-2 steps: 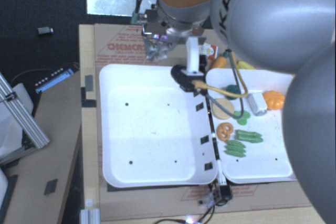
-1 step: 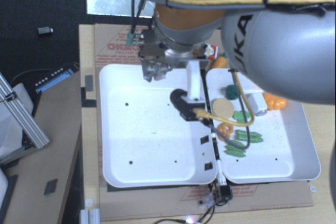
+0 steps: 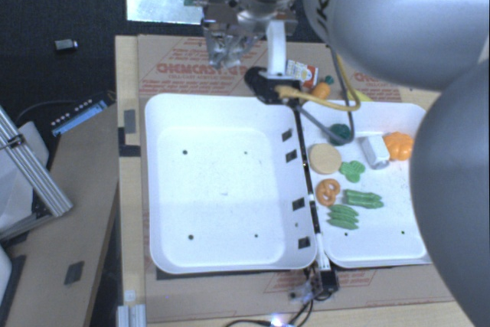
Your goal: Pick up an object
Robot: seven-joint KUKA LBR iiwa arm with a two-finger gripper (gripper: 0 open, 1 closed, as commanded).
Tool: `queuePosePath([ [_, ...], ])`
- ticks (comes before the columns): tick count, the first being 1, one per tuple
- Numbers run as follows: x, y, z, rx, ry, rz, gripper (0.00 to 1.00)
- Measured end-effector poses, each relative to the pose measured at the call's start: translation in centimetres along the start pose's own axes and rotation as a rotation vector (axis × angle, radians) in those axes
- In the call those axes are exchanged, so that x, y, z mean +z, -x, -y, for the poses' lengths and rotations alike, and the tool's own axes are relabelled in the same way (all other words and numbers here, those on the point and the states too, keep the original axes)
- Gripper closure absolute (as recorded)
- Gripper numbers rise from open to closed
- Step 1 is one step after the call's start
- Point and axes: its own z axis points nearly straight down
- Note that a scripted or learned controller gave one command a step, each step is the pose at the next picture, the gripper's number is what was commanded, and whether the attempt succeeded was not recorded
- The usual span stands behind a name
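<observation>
My gripper (image 3: 222, 57) sits at twelve o'clock above the left bin (image 3: 164, 241), its state I cannot tell, while the pretzel (image 3: 328, 191) in the right bin (image 3: 398, 241), toward three o'clock, looks light, stiff plastic, best pinched across its outer rim.

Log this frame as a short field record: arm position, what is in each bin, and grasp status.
arm: reaches in from the right, gripper above the bench's far edge, beyond the left bin
left bin: bare white floor visible
right bin: tan disc, pretzel, green pods, orange piece, grey block, dark green lid
grasp status: no object seen at the gripper; cannot confirm a hold
</observation>
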Motion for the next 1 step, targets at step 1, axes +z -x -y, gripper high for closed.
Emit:
queuePosePath([
  [1, -0.05, -0.09, -4.57, -0.001, 0.001, 0.0, 1.0],
])
